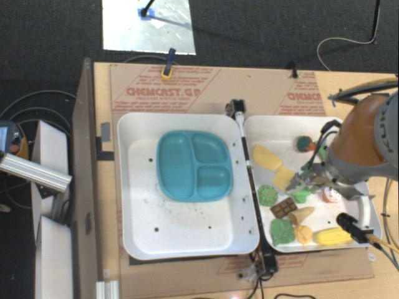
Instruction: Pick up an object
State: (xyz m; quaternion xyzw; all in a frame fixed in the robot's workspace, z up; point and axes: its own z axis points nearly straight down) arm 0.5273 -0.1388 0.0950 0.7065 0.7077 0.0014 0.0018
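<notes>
Claw (303,180), its state unclear, hangs over the right bin (274,124), touching a green piece (301,195).

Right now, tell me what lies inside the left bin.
The left bin holds one thing, a teal divided plate lying flat near its upper middle, its compartments bare. White floor with a few dark specks shows around the plate. What lies under the plate is covered.

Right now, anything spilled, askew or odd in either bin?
Nothing stands out. The teal divided plate lies flat in the left bin, slightly rotated. The toy foods sit loosely scattered inside the right bin, none over the rim. The gripper is low among them.
</notes>
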